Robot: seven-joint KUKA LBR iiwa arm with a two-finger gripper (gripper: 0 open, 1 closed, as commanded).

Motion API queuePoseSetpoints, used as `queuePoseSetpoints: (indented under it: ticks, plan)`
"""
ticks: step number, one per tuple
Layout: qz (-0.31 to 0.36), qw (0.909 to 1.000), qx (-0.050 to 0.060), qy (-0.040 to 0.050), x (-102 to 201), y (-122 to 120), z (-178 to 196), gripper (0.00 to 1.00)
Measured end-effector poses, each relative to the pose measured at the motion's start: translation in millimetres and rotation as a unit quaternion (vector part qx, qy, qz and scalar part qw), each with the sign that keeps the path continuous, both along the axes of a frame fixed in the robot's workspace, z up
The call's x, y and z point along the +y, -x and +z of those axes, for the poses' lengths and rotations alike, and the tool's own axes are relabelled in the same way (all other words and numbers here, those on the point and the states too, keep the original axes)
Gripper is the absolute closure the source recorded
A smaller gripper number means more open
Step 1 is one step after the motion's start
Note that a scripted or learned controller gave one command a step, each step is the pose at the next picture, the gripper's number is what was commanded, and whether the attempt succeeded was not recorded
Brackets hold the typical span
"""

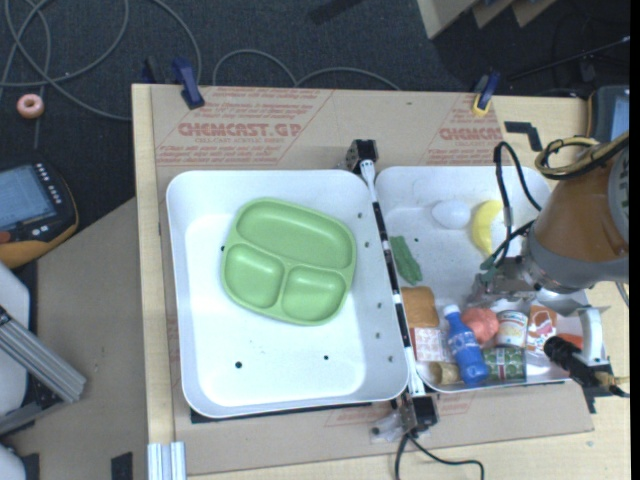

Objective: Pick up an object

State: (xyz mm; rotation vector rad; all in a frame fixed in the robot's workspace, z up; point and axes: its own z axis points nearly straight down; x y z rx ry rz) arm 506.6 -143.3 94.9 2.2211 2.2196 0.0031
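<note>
My gripper (pixel 497 286) hangs low over the right bin (pixel 420 190), under the arm's orange band (pixel 585 213). Just below it lies a small red-orange ball (pixel 481 321), beside a small can (pixel 511 328) and a blue bottle (pixel 465 346). I cannot make out whether the gripper touches any of them. A yellow fruit-like piece (pixel 485 224) lies just behind the gripper, and a white piece (pixel 450 211) to that one's left. A green strip (pixel 405 258) and a tan block (pixel 418 308) lie along the bin's left wall.
The left bin (pixel 200 308) holds a light green divided plate (pixel 290 258). A red-and-white packet (pixel 430 344) and a green-labelled packet (pixel 506 364) crowd the right bin's front edge. Blue clamps (pixel 186 83) hold the cardboard base at the back.
</note>
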Motion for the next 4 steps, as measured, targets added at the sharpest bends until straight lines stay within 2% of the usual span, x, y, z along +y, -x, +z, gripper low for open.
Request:
queuePoseSetpoints:
  ticks: [1,3,4]
  plan:
    - [0.0,1.0,0.0,-0.0001,0,0,0,0.0]
    - [0.001,1.0,0.001,0.0007,-62,-150,-10,0.0]
    - [0.001,1.0,0.002,0.0002,-44,-124,-10,0.0]
